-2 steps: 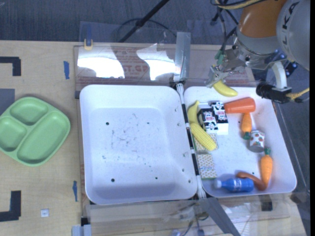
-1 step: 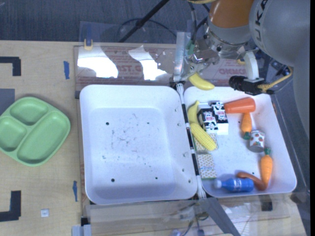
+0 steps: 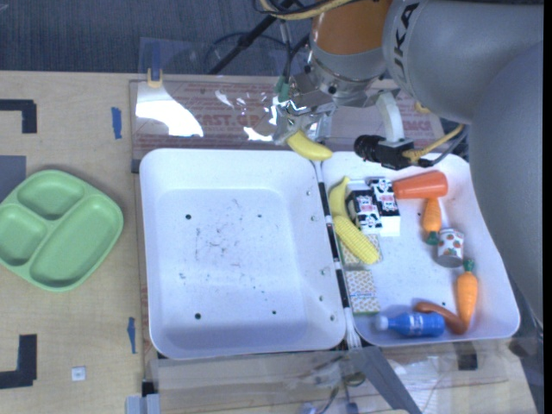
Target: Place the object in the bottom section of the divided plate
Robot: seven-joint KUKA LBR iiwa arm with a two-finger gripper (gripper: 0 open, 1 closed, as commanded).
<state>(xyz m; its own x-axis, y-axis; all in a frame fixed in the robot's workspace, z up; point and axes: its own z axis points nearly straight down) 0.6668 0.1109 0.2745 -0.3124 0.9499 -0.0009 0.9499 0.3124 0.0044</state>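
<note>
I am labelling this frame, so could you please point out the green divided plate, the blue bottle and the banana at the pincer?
green divided plate (image 3: 86,222): camera view, floor of its largest section.
blue bottle (image 3: 414,323): camera view, middle of its body.
banana (image 3: 309,147): camera view, middle of its curve.

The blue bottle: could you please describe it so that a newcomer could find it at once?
Start at the right-hand white bin and go to its near edge. The blue bottle lies there on its side, beside an orange carrot. It is the one blue thing among yellow, orange and white items.
</note>
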